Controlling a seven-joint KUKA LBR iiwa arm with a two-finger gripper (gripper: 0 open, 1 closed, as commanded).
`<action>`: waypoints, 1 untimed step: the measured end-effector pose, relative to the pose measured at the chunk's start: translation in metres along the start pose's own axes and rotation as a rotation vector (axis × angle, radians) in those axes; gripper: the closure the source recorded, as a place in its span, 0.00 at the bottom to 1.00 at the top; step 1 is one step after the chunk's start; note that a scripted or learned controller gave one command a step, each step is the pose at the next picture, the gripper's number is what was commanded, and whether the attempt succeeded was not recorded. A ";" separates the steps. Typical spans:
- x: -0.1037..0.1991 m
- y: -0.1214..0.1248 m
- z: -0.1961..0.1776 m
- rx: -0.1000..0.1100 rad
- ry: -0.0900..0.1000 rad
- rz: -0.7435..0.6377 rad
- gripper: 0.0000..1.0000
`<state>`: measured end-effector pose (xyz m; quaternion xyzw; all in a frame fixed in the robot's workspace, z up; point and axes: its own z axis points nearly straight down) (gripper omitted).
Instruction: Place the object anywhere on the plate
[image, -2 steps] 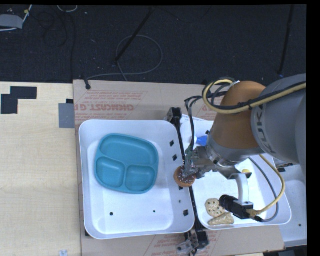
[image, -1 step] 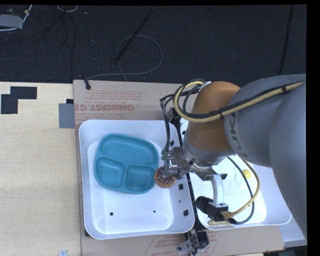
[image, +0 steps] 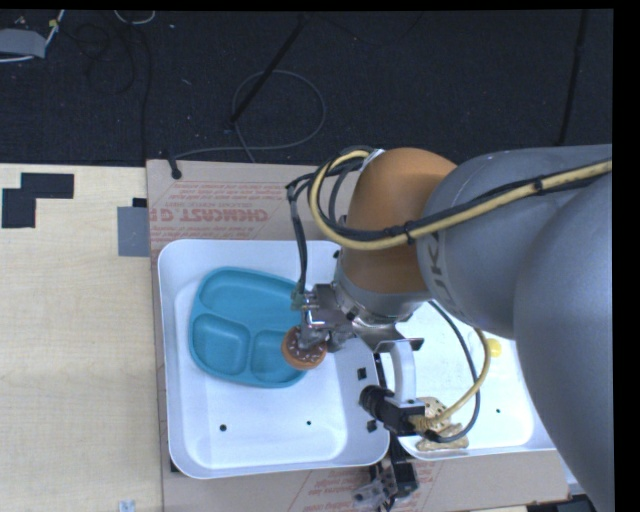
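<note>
A blue plate (image: 235, 325) with three compartments lies in the left white bin (image: 260, 440), toward its far side. My gripper (image: 310, 338) reaches down over the plate's right near edge. A small brown ring-shaped object (image: 303, 353) sits right at the fingertips and appears pinched between them. It overlaps the rim of the plate's right compartment. I cannot tell whether the object rests on the plate or hangs just above it.
The arm's large grey body and orange band (image: 400, 220) cover most of the right bin (image: 505, 425). A raised wall between the two bins runs just right of the gripper. Cardboard (image: 220, 205) lies under the bins.
</note>
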<state>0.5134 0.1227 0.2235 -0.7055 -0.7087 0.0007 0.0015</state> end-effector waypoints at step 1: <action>-0.001 0.000 0.001 0.002 -0.002 0.002 0.00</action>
